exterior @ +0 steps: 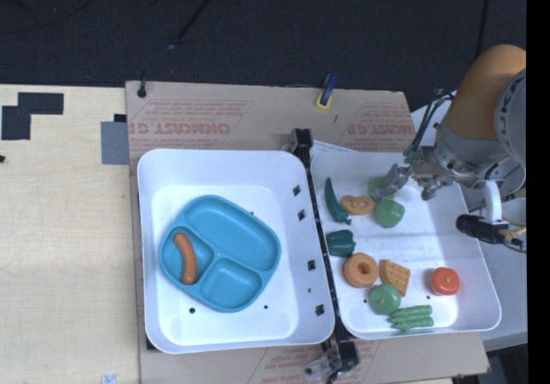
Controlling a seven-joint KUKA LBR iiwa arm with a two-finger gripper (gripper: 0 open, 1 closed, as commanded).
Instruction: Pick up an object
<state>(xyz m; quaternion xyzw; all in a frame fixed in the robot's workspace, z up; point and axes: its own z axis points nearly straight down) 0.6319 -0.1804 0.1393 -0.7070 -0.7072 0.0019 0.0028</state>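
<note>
My gripper (411,184) hangs over the far part of the right bin (468,253), its fingers spread open with nothing between them. Just below and left of it lie a round green fruit (388,213) and a second green piece (378,186), partly hidden by one finger. An orange pretzel-like piece (355,204) and a dark green chili (333,200) lie further left. Nearer the front are a dark green pepper (340,242), a donut (360,270), a waffle (394,276), a green apple (384,297), green beans (411,318) and a red tomato (444,281).
The left bin (163,305) holds a blue divided plate (232,245) with an orange sausage (185,257) in one compartment. A raised divider (316,236) separates the bins. The arm's black cable fitting (481,228) overhangs the right bin's right rim.
</note>
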